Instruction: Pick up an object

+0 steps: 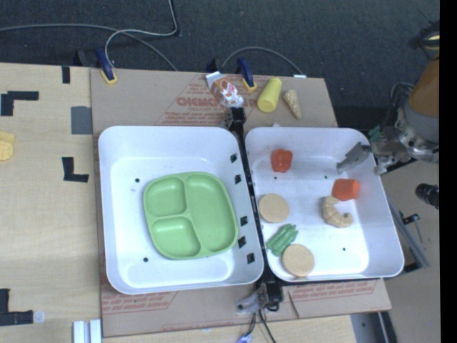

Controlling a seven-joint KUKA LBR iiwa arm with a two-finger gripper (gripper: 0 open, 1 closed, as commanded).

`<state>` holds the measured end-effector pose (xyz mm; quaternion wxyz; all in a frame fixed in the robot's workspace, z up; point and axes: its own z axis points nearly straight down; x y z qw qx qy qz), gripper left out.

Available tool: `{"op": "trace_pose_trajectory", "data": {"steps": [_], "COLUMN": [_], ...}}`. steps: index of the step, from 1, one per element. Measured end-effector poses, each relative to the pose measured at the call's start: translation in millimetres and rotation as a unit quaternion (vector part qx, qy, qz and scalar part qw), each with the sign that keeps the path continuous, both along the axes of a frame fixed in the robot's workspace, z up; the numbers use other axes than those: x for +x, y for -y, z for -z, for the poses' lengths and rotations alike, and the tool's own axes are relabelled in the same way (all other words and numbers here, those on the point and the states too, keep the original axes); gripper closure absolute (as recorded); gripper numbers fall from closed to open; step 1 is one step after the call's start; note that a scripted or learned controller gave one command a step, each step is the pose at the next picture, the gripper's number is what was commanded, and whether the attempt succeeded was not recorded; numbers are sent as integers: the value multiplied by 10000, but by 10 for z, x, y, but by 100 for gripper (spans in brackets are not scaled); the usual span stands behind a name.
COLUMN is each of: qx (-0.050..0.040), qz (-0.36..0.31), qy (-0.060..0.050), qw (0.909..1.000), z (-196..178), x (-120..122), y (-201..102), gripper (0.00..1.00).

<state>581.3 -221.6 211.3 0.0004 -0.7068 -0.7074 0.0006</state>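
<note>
The right bin (371, 252) holds a red piece (281, 160), an orange-red block (345, 189), a beige croissant-like pastry (336, 211), two round tan discs (273, 208) (298, 259) and a bunch of green beans (281, 238). My gripper (370, 160) hangs over that bin's upper right rim, above and to the right of the orange-red block. Its fingers look spread, and nothing sits between them.
A green divided plate (189, 214) lies in the left bin (121, 163). Behind the bins on the cardboard lie a yellow bottle (269, 94), a beige cone (293, 103) and a small packet (225, 89). Cables run across the back.
</note>
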Motion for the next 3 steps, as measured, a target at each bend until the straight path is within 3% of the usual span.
{"op": "trace_pose_trajectory", "data": {"steps": [1,2,3], "qx": [0,-9,6], "qz": [-3,-4,-15], "qy": [7,28,25], "qw": [10000,10000,10000], "z": [1170,1244,1256], "x": [-241,-54,547], "y": [14,-420,-1252], "gripper": [0,0,0]}}
